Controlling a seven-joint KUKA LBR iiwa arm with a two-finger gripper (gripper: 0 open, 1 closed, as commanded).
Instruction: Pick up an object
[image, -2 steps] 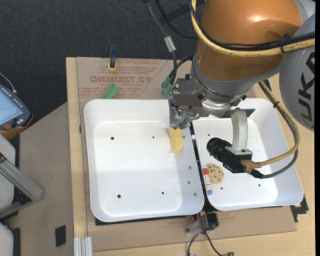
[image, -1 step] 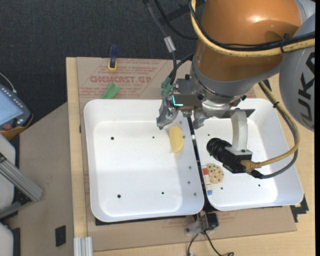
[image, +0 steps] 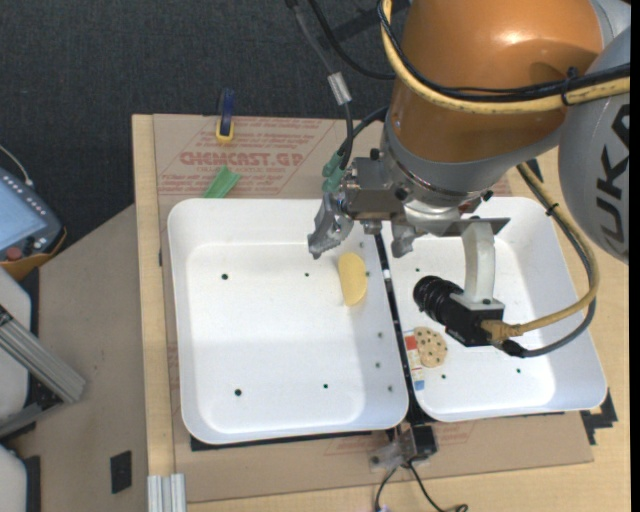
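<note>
A pale yellow banana-shaped piece (image: 352, 279) lies in the left bin (image: 200, 300), near its upper right corner and just beside the wall shared with the right bin (image: 560, 370). Across that wall, in the right bin, a small round cookie-like disc (image: 431, 346) with dark spots rests near the divider, with a little red and white card (image: 413, 350) beside it. A black cylindrical fitting (image: 450, 305) with a tan hose hangs off the arm above that bin. The claw (image: 365, 238) hovers just above the yellow piece, one finger (image: 325, 235) to its upper left and the other across the divider, spread wide apart with nothing between them. A green clip (image: 221, 182) and a blue-yellow clamp (image: 226, 115) sit on the cardboard (image: 260, 150) covering the tabletop.
</note>
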